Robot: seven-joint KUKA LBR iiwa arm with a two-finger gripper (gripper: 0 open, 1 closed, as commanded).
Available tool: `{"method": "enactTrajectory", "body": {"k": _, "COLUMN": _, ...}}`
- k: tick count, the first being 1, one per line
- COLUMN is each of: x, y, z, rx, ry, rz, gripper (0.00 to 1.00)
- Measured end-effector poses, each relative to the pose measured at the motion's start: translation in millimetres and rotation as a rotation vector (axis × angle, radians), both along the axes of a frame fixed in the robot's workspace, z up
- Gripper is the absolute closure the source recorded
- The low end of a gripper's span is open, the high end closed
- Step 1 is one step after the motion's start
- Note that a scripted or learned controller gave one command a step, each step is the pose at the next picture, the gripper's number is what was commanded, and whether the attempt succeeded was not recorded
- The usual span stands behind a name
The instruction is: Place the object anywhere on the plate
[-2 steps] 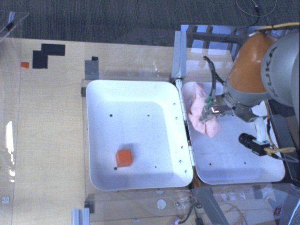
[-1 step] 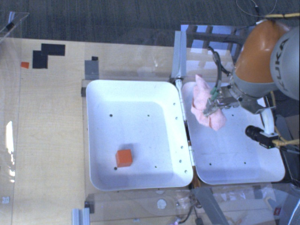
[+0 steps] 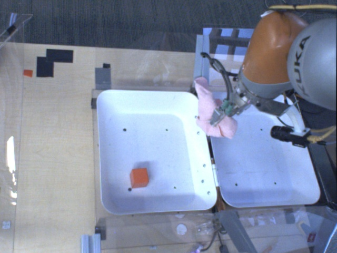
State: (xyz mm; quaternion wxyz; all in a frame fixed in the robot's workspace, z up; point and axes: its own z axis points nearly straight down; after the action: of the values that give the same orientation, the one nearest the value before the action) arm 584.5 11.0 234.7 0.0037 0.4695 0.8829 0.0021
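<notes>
The arm (image 3: 295, 51) covers the far right corner of the right bin (image 3: 274, 167) and is cut off by the top and right picture edges. The pink cloth (image 3: 213, 112) hides the gripper (image 3: 224, 112) fingertips and part of the right bin's near-left rim.

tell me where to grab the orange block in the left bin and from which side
Grip the orange block across its two opposite side faces, coming straight down from above. It sits flat on the left bin's floor, well away from the walls, so the fingers likely have room on either side.
</notes>
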Motion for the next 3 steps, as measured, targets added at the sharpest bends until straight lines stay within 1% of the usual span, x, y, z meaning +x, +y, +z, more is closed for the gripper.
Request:
{"method": "enactTrajectory", "body": {"k": 1, "x": 13, "y": 44, "z": 7, "rx": -0.002, "ry": -0.003, "rz": 0.401, "gripper": 1.0}}
{"method": "enactTrajectory", "body": {"k": 2, "x": 26, "y": 97, "z": 15, "rx": -0.005, "ry": -0.005, "rz": 0.805, "gripper": 1.0}}
{"method": "enactTrajectory", "body": {"k": 3, "x": 35, "y": 147, "z": -3, "rx": -0.005, "ry": -0.004, "rz": 0.98, "gripper": 1.0}}
